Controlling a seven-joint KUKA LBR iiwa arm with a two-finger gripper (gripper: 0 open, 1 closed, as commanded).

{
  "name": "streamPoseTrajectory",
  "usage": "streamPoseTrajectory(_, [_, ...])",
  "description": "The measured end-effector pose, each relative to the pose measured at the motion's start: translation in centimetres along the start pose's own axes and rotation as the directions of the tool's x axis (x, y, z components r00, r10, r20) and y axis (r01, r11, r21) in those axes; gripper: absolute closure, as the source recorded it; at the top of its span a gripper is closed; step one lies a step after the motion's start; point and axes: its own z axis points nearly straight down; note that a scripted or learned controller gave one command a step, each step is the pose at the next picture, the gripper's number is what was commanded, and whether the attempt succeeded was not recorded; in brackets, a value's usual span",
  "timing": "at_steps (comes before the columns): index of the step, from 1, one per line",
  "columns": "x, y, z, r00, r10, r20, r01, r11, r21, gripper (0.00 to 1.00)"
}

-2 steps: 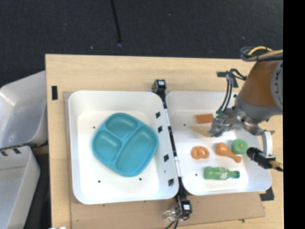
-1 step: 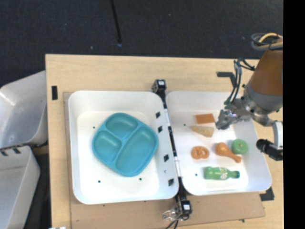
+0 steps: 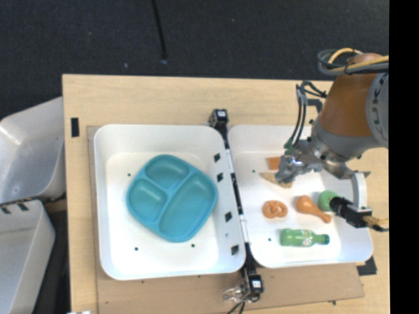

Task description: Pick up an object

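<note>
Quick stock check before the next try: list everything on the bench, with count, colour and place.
bins: 2, white, side by side on the bench
divided plate: 1, blue, left bin
pretzel-shaped toy: 1, orange, right bin, middle
drumstick-shaped toy: 1, orange, right of the pretzel
bottle: 1, green, lying near the right bin's front
flat piece: 1, orange, partly under the gripper
green object: 1, right bin's right side
gripper: 1, metallic, low over the right bin's back
arm: 1, grey and orange, from the right
</note>
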Motion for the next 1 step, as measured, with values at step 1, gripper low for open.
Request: streamPoseTrajectory(1, [5.70, 0.32, -0.93, 1.000, -0.001, 0.000, 0.001, 1.000, -0.001, 1.00])
